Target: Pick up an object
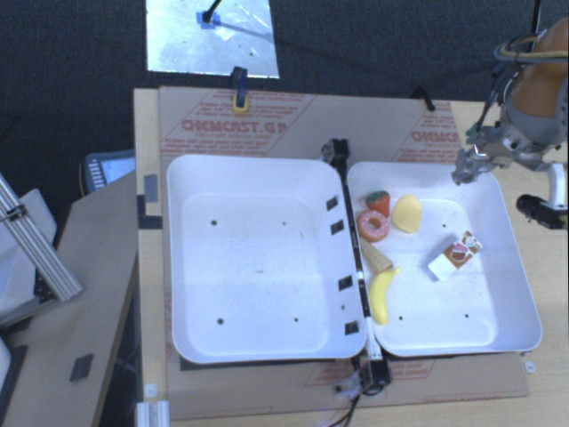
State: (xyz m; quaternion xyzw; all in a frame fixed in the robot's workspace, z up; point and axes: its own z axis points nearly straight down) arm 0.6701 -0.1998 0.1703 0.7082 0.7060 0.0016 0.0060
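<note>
End effector [468,165]: metal-grey, at the far right corner of the right bin [511,323], hanging from a grey arm [533,105] with an orange band above the wrist. Nothing shows between its tips; whether it is wide or narrow I cannot tell at this size.

Right bin: shallow, white, on the desk [149,265]. Contents, all in its left and middle part:
- Strawberry [379,201]: small, red with a green top, near the far left side, touching the doughnut.
- Doughnut [372,226]: ring with pink icing, just in front of the strawberry.
- Lemon [407,213]: pale yellow, rounded, just right of the strawberry and doughnut.
- Ice cream cone [376,257]: tan, lying close to the left wall, between the doughnut and the banana.
- Banana [380,295]: yellow, curved, lying along the left wall, nearest the front of the group.
- Small carton [453,256]: white block with a red and brown printed end, tilted, alone near the middle of the bin, well apart from the fruit and from the end effector.

Left bin [191,185]: shallow, white, beside the right bin, joined to it by black clips [345,283] along the shared edge.

Cardboard sheet [302,118]: brown with red lettering, under both bins.
</note>
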